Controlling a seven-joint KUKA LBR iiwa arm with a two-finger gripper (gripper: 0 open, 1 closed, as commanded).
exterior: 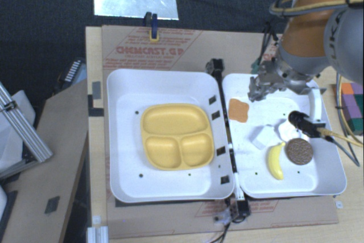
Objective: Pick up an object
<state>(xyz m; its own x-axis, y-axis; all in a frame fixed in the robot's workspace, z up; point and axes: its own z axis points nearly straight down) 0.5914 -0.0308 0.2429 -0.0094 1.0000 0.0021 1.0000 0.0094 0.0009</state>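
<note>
My gripper (pixel 257 91) hangs over the far left part of the right bin (pixel 333 179), just up and right of a flat orange piece (pixel 239 110). Nothing can be seen held in it. Nearer the front of that bin lie a white block (pixel 263 136), a yellow banana (pixel 276 161) and a round brown cookie (pixel 299 151). A second small white thing (pixel 284 129) sits between the block and the cookie.
The left bin (pixel 122 179) holds a yellow divided plate (pixel 174 136). A black hinged divider (pixel 223 128) runs between the bins. The grey and orange arm (pixel 313 20) looms over the right bin's far right corner.
</note>
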